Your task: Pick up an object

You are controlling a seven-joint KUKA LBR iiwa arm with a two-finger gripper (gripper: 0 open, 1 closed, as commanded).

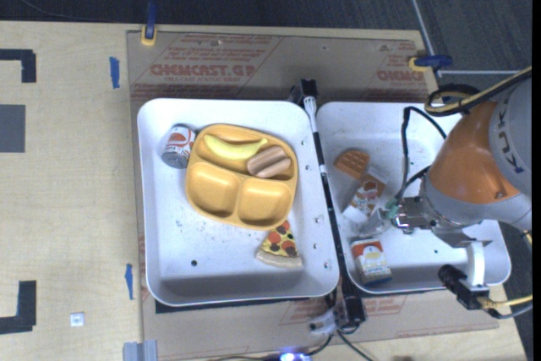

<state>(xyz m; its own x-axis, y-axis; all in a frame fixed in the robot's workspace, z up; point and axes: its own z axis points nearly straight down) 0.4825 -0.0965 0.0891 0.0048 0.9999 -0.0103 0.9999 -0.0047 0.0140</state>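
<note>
Step in hand: the grey arm with the orange band reaches into the right-hand shallow white bin, its gripper low among the objects there; judged, a pick is being attempted and nothing is yet lifted.
Gripper: its tip sits by a small red-and-white packet; whether it is spread or closed cannot be told from this angle.
Next move: judged, it calls for closing squarely on one item, then a straight lift clear of the neighbours.
Right bin: an orange-brown toast-like slice near the top, the packet just below it, and a small white carton with a red label near the front wall.
Left bin: the left-hand shallow white bin holds a yellow three-compartment plastic tray with a yellow banana and a brown sausage in its upper compartment; a red-and-white can lies beside it, and a toy pizza slice lies below.
</note>
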